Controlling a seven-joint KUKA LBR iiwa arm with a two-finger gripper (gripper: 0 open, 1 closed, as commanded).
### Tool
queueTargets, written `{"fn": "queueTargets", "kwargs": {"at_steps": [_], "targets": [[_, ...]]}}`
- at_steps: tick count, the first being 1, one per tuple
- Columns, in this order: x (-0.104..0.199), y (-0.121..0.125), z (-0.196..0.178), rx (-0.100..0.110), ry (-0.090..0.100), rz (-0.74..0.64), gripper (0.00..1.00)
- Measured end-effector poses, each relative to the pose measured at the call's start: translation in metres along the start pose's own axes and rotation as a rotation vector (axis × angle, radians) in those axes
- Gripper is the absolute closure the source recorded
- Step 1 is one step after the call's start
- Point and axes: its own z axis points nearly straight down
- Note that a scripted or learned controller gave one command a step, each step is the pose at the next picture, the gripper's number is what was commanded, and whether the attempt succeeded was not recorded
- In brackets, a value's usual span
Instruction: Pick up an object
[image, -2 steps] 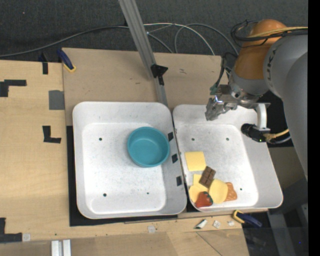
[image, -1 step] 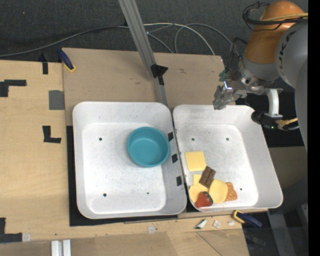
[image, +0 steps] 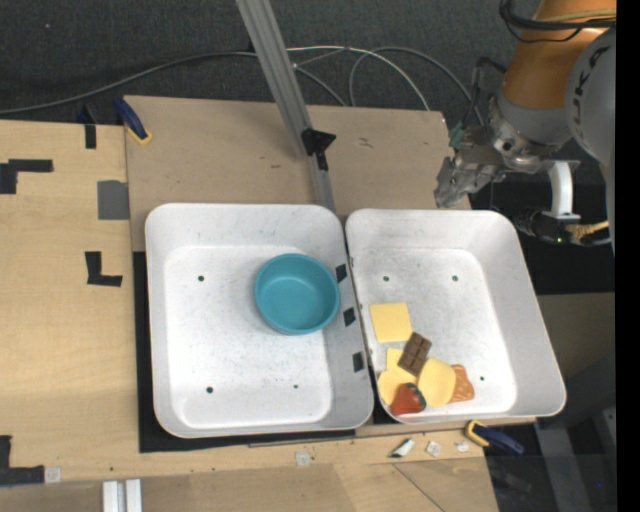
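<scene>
From my remote station I see two white bins side by side on the wooden bench (image: 230, 150). The left bin (image: 180, 300) holds one teal bowl (image: 295, 292), round, upright and open at the top, sitting a little right of that bin's centre and near the wall shared with its neighbour.

The right bin (image: 470, 270) carries a small cluster of pieces gathered in its near-left corner. I count one pale yellow square block (image: 391, 322) lying flat; one dark brown bar (image: 415, 351) tilted just below it and touching its lower corner; one round yellow disc (image: 436, 382) below the bar; one red piece (image: 407, 399) at the bottom of the pile, against the disc; and one orange piece (image: 461, 385) peeking out on the disc's right. Another yellow shape lies under the bar on the left, but I cannot tell whether it is a separate piece.

The end effector (image: 455, 185) hangs over the far rim of the right bin, well apart from the cluster, under the grey arm's orange band (image: 545, 70). I cannot tell its state from this angle, and nothing shows in its grip.

Two blue-and-yellow clamps pinch the bench, one (image: 133, 120) at the far left and one (image: 492, 436) at the near right.
</scene>
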Motion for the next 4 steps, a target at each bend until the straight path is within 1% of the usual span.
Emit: {"fn": "queueTargets", "kwargs": {"at_steps": [1, 2, 3, 4], "targets": [[0.05, -0.002, 0.017, 0.006, 0.001, -0.003, 1.0], [0.104, -0.016, 0.03, 0.007, 0.002, -0.004, 1.0], [0.149, -0.02, 0.037, 0.006, 0.002, -0.004, 1.0], [0.212, -0.019, 0.042, 0.005, 0.002, -0.006, 1.0]]}}
